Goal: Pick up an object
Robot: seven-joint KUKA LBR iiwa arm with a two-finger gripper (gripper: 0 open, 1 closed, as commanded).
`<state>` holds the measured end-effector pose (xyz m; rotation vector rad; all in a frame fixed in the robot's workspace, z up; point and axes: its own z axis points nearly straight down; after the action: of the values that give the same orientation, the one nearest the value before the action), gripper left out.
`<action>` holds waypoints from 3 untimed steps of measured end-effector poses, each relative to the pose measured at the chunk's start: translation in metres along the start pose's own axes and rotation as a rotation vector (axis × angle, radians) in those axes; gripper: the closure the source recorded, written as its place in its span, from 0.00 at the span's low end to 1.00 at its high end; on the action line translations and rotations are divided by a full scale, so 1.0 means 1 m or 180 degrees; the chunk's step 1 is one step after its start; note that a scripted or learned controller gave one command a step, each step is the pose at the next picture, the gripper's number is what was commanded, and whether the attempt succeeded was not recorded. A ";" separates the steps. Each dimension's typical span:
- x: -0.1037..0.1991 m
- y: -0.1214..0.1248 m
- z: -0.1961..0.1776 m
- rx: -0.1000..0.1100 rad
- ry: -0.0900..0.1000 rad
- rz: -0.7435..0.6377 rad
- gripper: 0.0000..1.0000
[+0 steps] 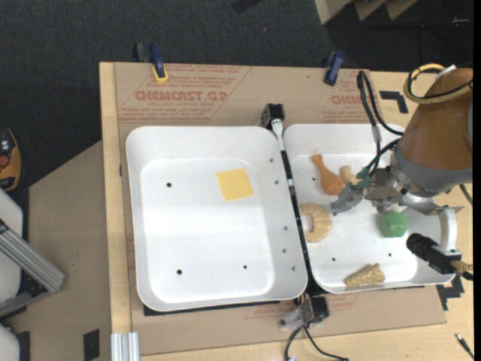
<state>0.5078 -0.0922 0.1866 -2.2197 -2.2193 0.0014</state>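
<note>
The left bin [150,201] holds a yellow square [235,184] at upper centre. The right bin [331,280] holds, left to right, a round pastry [316,222], drumstick [326,174], wedge [365,276] and green block [392,223]. The end effector [347,199] is at the frame's centre right, above the bin, between drumstick and pastry; its open or closed state cannot be determined.

One camera hangs above the tabletop [225,81], looking down at a slant from a fair height. It takes in both white bins [150,201] whole, with the arm [440,138] entering from the right side.
</note>
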 end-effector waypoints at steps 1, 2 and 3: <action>-0.070 0.011 0.107 0.0009 -0.0005 0.0023 0.00; -0.093 0.078 0.102 0.0025 0.0072 -0.0025 0.00; -0.091 0.131 0.103 0.0020 0.0073 -0.0029 0.00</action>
<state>0.6386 -0.1835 0.0829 -2.1949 -2.2147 -0.0171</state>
